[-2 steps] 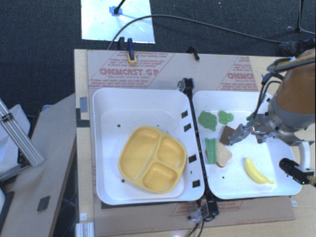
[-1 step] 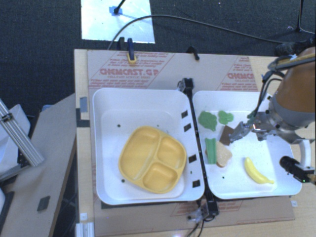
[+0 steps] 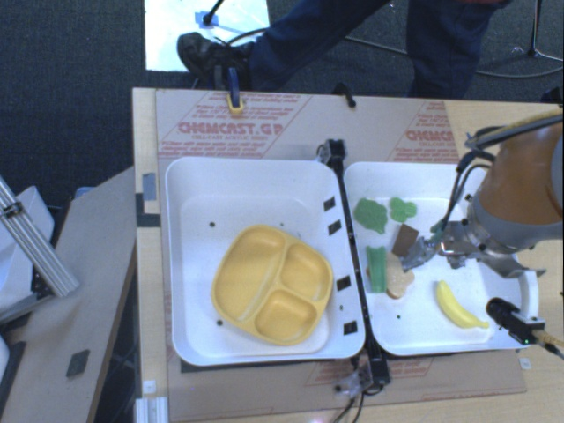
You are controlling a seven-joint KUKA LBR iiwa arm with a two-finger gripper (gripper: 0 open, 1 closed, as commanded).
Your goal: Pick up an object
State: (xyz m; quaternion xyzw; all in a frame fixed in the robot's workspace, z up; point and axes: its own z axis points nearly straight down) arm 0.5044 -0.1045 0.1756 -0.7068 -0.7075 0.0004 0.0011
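My gripper (image 3: 424,251) hangs low over the middle of the right bin (image 3: 423,342), reaching in from the right. A brown block (image 3: 404,238) lies just left of its tip, touching or nearly so. Two green pieces (image 3: 371,215) (image 3: 403,209) sit at the back of that bin. A green strip (image 3: 376,269) and a tan cookie-like piece (image 3: 399,284) lie by the divider. A yellow banana (image 3: 457,306) rests toward the front right. Nothing shows between the fingers.
The left bin (image 3: 194,236) holds a yellow three-compartment plate (image 3: 271,283). A black clip strip (image 3: 349,254) runs between the bins. A person stands beyond the bench at the top.
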